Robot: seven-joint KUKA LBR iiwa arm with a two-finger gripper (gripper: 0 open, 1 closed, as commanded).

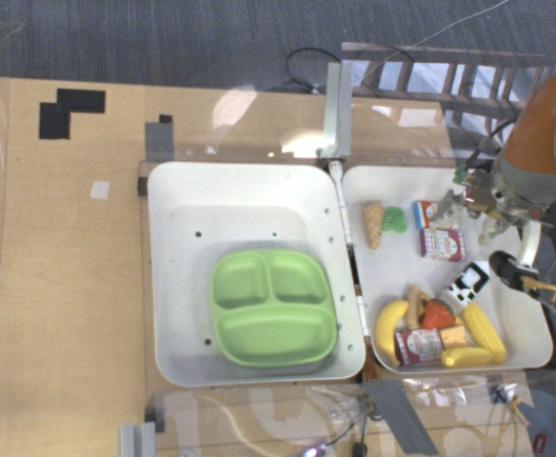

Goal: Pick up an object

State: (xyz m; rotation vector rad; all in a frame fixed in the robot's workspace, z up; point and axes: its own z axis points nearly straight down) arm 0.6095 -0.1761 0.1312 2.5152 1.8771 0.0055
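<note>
— Far along with the pick?

— Hardly. Looks like the approach stage, going by the gripper poised over the back right part of the right bin, close beside a small red and white carton

— Holding anything?

— Cannot tell how far open; too tangled and blurred around the wrist to read. Can make out no object caught there, so best not to count a grasp

— And where to find the candidates?

— All in the right bin, seemingly resting on its floor. Starting with that carton, just left of the gripper. Then a cone with a green top further left, near the wall shared with the left bin. Then a black and white piece in front of the carton. Lastly a huddle at the near end: a banana, a corn cob, a red piece and a can lying on its side, packed touching or nearly so

— Anything across the divider?

— A green divided plate, well apart from the gripper and unlikely as a target

— So what remains?

— Nearly all of it, at a guess: settling on one item, coming down, closing, lifting clear. Would bet on the carton, being nearest and standing apart from the crowded near end
</note>
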